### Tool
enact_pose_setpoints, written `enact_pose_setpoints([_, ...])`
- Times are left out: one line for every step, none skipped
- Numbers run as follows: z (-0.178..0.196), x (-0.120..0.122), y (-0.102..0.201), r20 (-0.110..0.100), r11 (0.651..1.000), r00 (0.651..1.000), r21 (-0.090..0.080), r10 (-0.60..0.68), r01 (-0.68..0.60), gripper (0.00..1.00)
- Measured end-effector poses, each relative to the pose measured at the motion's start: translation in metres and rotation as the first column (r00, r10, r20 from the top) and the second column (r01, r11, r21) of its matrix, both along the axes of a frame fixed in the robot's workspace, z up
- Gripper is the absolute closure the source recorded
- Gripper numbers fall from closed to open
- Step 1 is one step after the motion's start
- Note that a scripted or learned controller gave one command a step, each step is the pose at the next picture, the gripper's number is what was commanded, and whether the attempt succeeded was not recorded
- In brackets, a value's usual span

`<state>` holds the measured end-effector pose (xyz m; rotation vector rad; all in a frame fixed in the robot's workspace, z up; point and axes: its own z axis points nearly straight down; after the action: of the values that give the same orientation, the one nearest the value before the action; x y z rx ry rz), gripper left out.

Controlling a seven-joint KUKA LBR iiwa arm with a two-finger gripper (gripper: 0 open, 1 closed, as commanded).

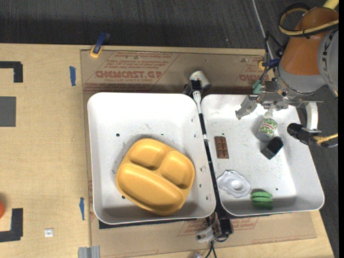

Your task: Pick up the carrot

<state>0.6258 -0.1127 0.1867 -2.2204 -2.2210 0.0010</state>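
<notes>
My gripper hangs over the back of the right bin, reaching in from the upper right under the orange band of the arm. Just below it lies a small round green and white item, and I cannot tell whether the two touch. A black block rests a little nearer the front. Further forward in the same bin are a brown chocolate bar, a clear white wrapper-like piece and a green ridged item.
The left bin holds a large yellow bread-shaped object. A black divider strip runs between the bins. A black part with a yellow cable sticks out by the right bin's right wall.
</notes>
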Motion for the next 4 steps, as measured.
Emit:
enact_pose_setpoints([-0.101,-0.07,0.01,0.0,0.942,0.942,0.001,-0.336,0.336,0.0])
enact_pose_setpoints([-0.101,-0.042,-0.056,-0.003,0.938,0.938,0.01,-0.348,0.348,0.0])
enact_pose_setpoints([-0.091,-0.042,-0.058,0.001,0.937,0.937,0.006,-0.349,0.348,1.0])
enact_pose_setpoints([0.029,-0.054,0.023,0.0,0.681,0.681,0.0,-0.732,0.732,1.0])
